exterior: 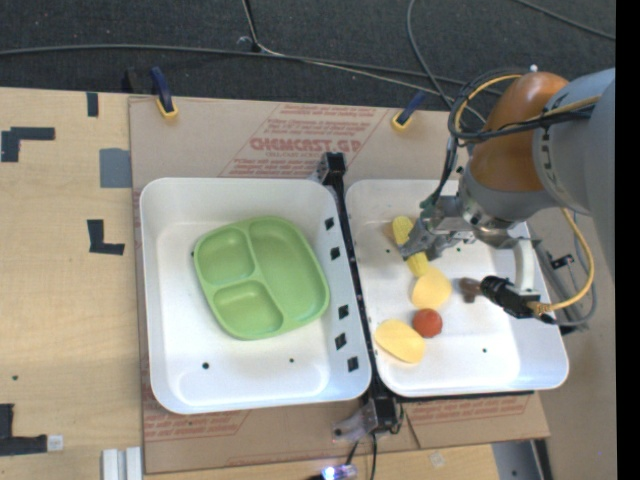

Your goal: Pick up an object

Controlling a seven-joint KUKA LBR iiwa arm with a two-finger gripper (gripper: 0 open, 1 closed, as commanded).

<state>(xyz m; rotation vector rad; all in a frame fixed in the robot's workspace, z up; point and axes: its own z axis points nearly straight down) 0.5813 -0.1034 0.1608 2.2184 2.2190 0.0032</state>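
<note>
White right bin (520,363): end effector (425,240), grip state unclear, over yellow piece (403,231) near divider.

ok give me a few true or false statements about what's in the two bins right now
1. The green divided tray lies in the left bin. True.
2. The small red object sits on the green tray. False: it lies in the right bin, beside the yellow pieces.
3. The gripper is over the right bin. True.
4. The yellow oval piece lies near the divider between the bins. True.
5. The arm reaches over the left bin. False: it is over the right bin.
</note>
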